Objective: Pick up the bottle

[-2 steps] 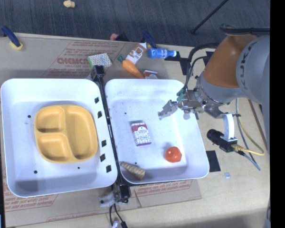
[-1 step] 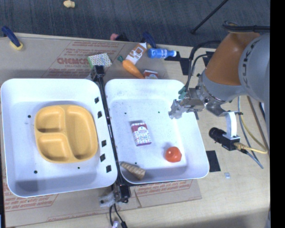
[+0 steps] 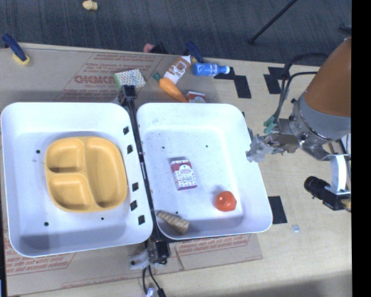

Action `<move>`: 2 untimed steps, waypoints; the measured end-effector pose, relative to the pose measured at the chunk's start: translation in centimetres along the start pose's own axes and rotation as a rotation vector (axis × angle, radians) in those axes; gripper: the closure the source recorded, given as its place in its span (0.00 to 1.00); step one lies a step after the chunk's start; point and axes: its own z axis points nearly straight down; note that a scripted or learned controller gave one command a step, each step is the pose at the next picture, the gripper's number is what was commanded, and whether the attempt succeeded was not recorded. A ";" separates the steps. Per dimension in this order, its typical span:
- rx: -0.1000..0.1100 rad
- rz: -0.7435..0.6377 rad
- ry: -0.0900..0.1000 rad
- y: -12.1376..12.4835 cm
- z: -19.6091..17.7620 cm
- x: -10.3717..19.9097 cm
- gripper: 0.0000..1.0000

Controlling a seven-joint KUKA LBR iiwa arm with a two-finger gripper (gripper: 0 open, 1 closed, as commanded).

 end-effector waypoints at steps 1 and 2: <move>0.004 0.266 0.002 -1.8 4.8 -1.2 1.00; 0.002 0.588 0.000 -1.9 4.9 -1.4 1.00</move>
